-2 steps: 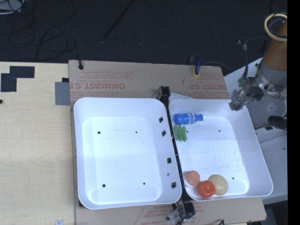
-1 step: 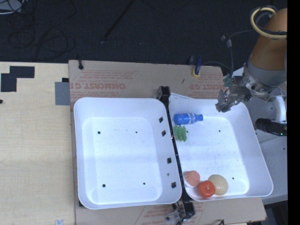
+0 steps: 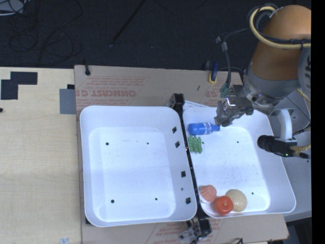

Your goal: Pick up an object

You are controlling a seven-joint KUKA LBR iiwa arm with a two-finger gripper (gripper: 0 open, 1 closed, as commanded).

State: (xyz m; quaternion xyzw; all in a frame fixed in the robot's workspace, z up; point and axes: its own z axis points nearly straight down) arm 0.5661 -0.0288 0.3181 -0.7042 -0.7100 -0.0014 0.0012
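Gripper (image 3: 227,113): low at the right bin's (image 3: 274,200) far-left corner, finger spread indiscernible, touching blue bottle's (image 3: 202,128) right end. Risk: bottle lies sideways, may roll clear toward green item (image 3: 195,145).

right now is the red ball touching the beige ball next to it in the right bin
Touching, as far as the camera view shows: the red ball overlaps the left edge of the beige ball with no white bin floor visible between them, at the right bin's near edge.
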